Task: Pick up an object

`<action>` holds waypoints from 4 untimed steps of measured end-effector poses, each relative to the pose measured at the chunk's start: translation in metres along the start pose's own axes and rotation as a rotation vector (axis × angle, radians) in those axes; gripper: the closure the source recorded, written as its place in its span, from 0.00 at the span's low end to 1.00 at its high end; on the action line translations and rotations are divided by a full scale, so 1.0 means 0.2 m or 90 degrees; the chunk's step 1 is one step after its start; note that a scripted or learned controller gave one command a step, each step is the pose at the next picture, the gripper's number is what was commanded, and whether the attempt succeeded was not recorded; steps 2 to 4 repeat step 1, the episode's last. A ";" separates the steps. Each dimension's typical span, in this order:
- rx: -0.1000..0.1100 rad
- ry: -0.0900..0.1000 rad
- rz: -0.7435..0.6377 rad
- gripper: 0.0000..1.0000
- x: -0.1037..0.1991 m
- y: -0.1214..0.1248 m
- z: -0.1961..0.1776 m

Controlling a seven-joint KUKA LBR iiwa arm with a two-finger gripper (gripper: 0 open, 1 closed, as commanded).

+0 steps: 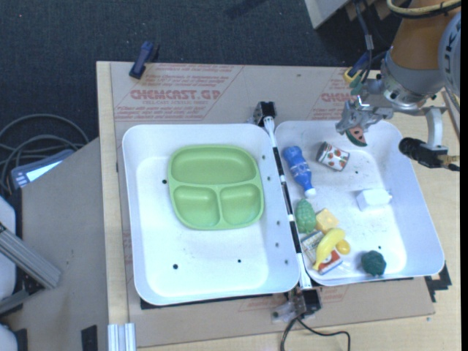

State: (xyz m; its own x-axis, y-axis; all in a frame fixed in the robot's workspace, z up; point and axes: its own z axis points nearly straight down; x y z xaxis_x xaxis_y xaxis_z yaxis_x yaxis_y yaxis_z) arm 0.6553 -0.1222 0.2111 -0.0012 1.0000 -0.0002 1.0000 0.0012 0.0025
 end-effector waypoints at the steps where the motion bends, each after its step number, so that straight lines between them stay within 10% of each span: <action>1: 0.003 0.001 0.000 1.00 0.23 -0.18 0.06; 4: 0.003 0.001 0.000 1.00 0.23 -0.18 0.06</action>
